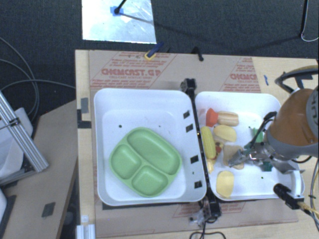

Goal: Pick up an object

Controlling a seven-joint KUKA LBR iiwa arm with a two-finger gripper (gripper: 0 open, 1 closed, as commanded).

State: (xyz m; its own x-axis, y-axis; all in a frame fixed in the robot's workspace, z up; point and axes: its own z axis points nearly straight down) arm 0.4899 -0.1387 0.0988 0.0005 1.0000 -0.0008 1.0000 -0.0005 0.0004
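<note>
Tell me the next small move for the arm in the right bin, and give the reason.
Probably lower the claw a little onto the pale wedge below it. It sits low in the right bin by the food pile, with the corn cob just to its left, and nothing shows between its fingers.

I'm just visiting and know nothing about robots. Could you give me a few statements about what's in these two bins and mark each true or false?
1. The green plate lies in the left bin. True.
2. The plate has three compartments. True.
3. The corn cob lies on the green plate. False: it lies in the right bin, near the divider.
4. The arm's tool hangs over the left bin. False: it is over the right bin, among the toy food.
5. The yellow piece is nearest the front edge of the right bin. True.
</note>
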